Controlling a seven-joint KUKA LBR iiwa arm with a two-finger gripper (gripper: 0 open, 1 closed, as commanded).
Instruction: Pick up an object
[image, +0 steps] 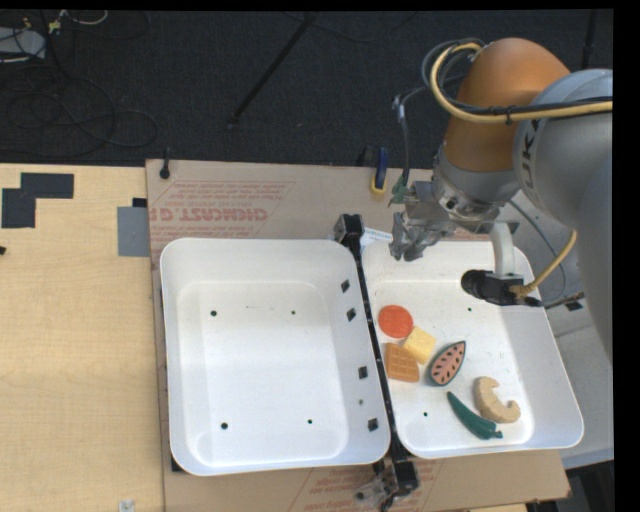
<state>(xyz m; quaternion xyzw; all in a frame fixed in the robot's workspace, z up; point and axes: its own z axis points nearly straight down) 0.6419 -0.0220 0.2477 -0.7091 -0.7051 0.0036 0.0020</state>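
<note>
I see my claw (408, 246) hanging over the far end of the right white plastic bin (560, 400), its opening unreadable to me, while the flat round orange-red disc (395, 321) lies nearest, below and toward me.

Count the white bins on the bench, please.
2. The left bin lies beside the right bin, which holds the toy pieces under the hand.

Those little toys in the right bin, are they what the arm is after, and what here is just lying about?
Job things:
orange disc
yellow block
waffle piece
watermelon slice
green pepper
tan curved piece
gripper

Lying about:
left bin
cardboard sheet
</note>
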